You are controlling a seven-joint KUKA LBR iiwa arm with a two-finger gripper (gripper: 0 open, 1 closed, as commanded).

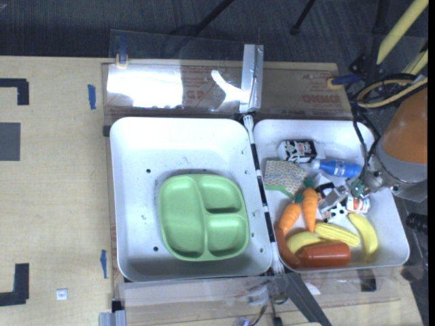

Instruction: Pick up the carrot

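- Carrot point(310, 208) lies in the right bin point(391, 233), near its middle, roughly upright in the picture with its leafy end toward the top.
- Beside it on the left lies a second orange carrot-like piece point(290, 216), tilted, the two touching or nearly so.
- Gripper point(338, 199) sits low in the right bin, just right of the carrot; nothing shows between its fingers, and whether they are spread or closed I cannot tell (the parts there are small and cluttered).
- Below the carrot lie a yellow banana point(364, 231), another yellow piece point(336, 233) and a red sausage point(325, 252).
- Above it lie a woven cloth point(282, 176), a blue bottle point(340, 168) and a black-and-white item point(298, 149).
- Left bin point(132, 155) holds a green divided plate point(202, 216).
- Arm point(406, 145) reaches in from the right, its orange band over the bin's right edge.
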